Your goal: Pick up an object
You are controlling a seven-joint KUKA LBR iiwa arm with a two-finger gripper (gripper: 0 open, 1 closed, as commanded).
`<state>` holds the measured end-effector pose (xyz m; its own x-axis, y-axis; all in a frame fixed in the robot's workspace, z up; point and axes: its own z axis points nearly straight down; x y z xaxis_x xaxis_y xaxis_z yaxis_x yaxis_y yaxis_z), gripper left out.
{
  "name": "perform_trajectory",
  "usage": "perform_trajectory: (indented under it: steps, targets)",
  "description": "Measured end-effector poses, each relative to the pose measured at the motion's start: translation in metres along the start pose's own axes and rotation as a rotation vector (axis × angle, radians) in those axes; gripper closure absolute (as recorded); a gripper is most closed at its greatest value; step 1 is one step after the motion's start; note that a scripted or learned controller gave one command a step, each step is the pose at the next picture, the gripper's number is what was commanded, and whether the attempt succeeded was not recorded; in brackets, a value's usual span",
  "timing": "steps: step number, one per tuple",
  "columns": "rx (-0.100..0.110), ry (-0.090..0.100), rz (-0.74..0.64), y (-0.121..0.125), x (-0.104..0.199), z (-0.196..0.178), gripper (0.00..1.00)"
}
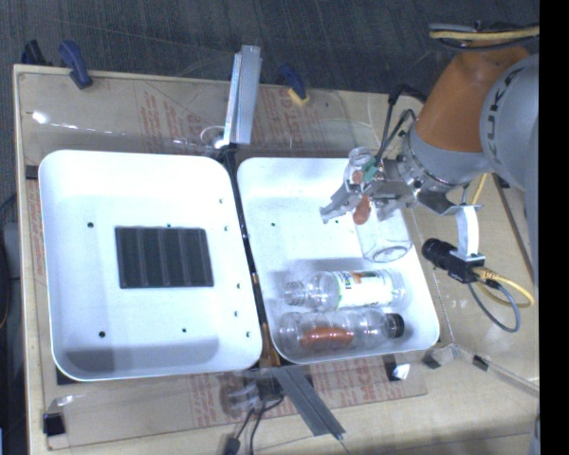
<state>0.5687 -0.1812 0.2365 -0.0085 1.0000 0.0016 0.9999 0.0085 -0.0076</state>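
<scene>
A clear plastic cup (383, 227) is being held up over the right bin (266, 254), apparently pinched at its rim between the fingers of the gripper (365, 195). Two clear plastic bottles (346, 290) are lying side by side beneath it, while a dark ribbed rectangle (164, 257) is being carried by the left bin (66, 245).

From my station I saw a dark ribbed panel (164, 257) lying flat in the middle of the left bin (66, 183). Blue clamps (75, 63) gripped the bench's far edge (152, 81), and a grey metal bar (241, 96) stood at that edge, above the seam between the bins.
</scene>
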Motion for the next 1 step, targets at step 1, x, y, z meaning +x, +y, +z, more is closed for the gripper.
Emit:
perform_trajectory:
  steps: [1]
  targets:
    - [0.0,0.0,0.02,-0.0221,-0.0289,0.1008,0.0]
